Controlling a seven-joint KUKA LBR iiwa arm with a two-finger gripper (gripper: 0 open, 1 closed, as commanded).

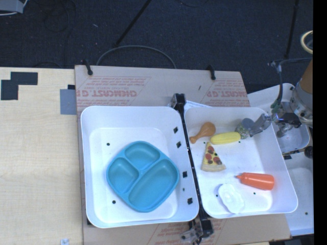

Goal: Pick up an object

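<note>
Apparently reached with gripper (249, 128), grasp state impossible to tell, beside yellow corn (225, 138) near right bin (286, 180) far edge; probably light, stiff, slippery; best grasped mid-length.

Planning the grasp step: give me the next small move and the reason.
Probably ease the gripper a little left and down onto the yellow corn cob. It hovers just right of the cob's end in the right bin, and nothing shows between its fingers.
</note>
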